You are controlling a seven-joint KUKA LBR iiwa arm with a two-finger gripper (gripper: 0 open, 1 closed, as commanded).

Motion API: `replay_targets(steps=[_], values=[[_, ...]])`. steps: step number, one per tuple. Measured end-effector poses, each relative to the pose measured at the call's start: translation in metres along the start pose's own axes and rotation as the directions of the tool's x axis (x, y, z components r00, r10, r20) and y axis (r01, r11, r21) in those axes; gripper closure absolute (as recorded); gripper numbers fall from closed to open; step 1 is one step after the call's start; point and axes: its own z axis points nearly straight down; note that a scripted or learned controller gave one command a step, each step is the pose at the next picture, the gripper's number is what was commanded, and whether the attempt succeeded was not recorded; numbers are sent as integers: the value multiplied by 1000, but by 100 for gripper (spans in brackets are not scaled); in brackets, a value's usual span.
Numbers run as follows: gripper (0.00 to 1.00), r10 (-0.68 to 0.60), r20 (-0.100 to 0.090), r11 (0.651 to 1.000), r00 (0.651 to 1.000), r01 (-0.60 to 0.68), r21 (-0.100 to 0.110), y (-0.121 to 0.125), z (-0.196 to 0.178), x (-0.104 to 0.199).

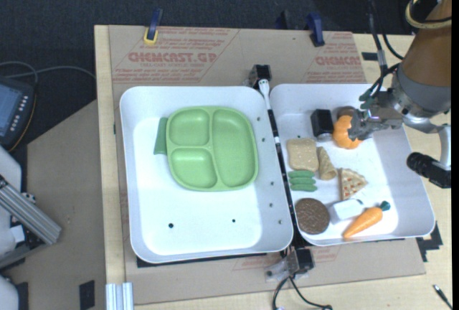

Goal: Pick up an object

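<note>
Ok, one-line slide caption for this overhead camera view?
Gripper poised at an orange toy fruit in the right bin; green divided plate in the left bin.

Two white bins lie side by side. The left bin (143,158) holds a green divided plate (211,147). In the right bin (409,179), the gripper (356,125) is at the 12 o'clock part, touching an orange fruit (346,136). At 6 o'clock from it are a bread slice (302,154), green beans (302,180), a pizza slice (351,183), a brown cookie (312,215) and a carrot (366,220)
</note>
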Motion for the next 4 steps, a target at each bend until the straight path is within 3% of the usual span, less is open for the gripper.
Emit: replay_targets(steps=[1, 2, 3, 4], values=[[100, -1, -1, 1000, 1000, 1, -1, 49, 4, 33], [100, 1, -1, 1000, 1000, -1, -2, 80, -13, 60], [100, 5, 1, 1000, 1000, -5, 1, 85, -19, 46], [100, 6, -1, 1000, 1000, -6, 7, 87, -3, 41]])
